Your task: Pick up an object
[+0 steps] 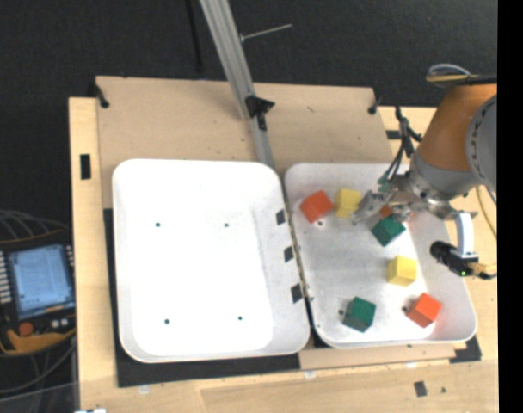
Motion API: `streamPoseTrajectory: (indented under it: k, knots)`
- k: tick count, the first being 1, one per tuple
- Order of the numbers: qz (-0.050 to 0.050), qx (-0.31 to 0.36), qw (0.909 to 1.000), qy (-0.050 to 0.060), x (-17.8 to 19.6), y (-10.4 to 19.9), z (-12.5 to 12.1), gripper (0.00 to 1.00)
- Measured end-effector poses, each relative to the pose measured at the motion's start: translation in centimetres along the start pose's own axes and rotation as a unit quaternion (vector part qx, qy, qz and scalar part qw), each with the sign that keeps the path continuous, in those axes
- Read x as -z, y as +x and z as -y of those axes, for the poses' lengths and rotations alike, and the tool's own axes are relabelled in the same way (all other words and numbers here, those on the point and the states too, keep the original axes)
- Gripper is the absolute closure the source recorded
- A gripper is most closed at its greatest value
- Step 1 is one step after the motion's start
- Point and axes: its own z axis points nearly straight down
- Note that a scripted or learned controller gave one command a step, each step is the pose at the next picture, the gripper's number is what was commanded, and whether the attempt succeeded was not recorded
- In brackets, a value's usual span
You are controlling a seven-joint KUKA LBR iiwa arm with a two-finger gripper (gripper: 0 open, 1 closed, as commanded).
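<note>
Several small blocks lie in the right bin (330, 179). An orange block (316, 206) and a yellow block (347, 201) sit near its far left. A green block (387, 229) is in the middle, with a second yellow block (402, 269) just nearer than it. Another green block (359, 313) and another orange block (424, 309) lie along the near side. My gripper (378, 208) hangs low over the bin, between the far yellow block and the middle green block. It touches or nearly touches the green block's upper edge.
The left bin (201, 256) adjoins the right bin, with clips along the shared rim. A slanted metal post (236, 58) rises behind the bins. A teach pendant (33, 282) lies off the bench at the left. The arm's orange band (451, 132) is above the bin's far right corner.
</note>
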Motion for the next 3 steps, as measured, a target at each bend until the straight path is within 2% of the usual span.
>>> streamPoseTrajectory:
  k: [1, 2, 3]
  knots:
    - [0.001, -0.001, 1.0, -0.004, 1.1, -0.1, -0.2, 1.0]
    - [-0.004, 0.003, 1.0, 0.007, 7.5, -0.3, -1.0, 1.0]
    - [-0.005, 0.004, 0.9999, 0.009, 8.8, -0.3, -1.1, 1.0]
